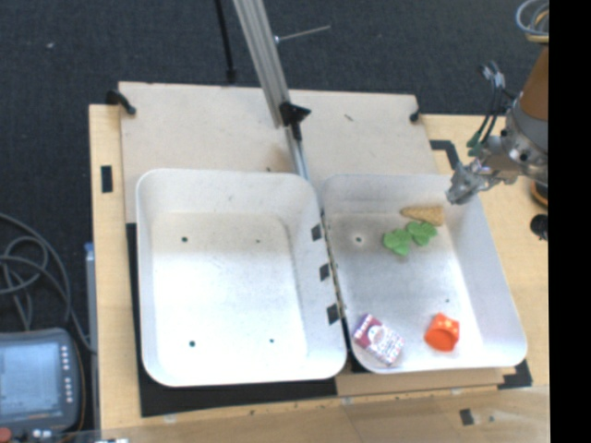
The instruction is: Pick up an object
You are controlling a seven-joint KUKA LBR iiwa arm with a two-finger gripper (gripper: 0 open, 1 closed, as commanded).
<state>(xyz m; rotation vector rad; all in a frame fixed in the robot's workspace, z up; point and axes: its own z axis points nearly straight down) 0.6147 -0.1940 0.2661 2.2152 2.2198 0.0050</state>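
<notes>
While the tool (pixel 461 190) hangs at the far right rim of the right bin (pixel 480 247), I read this as the approach step; whether its tips are apart or together I cannot tell. Nearest lies a tan wedge (pixel 423 214), touching a green piece (pixel 409 238). An orange cup (pixel 443 332) and a wrapped packet (pixel 378 340) sit near the front. Next I'd need to centre over one and descend.

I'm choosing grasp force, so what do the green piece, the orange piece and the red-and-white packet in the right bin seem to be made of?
Green piece: probably matte moulded plastic or foam, uniformly coloured with lumpy lobes. Orange piece: likely hard plastic, solid bright colour, chunky shape. Red-and-white packet: looks like a printed wrapper, maybe film or paper; too small to be sure.
</notes>
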